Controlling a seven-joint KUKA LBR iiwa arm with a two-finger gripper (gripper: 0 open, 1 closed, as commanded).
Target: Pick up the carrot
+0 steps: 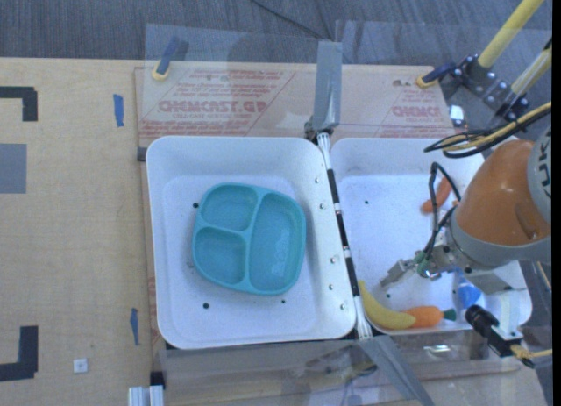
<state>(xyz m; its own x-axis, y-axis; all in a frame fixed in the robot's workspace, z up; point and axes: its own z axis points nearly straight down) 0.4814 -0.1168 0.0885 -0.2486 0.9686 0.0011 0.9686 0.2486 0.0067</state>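
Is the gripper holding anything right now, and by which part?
Nothing is held. The gripper hangs open above the right bin; the carrot lies apart, beside the banana.

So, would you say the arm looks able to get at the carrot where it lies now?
Probably yes. The carrot lies uncovered near the front wall of the right bin, close below the end effector. The banana touches its left end, which may crowd a grasp there.

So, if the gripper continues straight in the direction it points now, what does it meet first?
The gripper points left and slightly down in the view. Probably it meets the banana first, or the bin floor beside it, not the carrot. Depth is unclear here.
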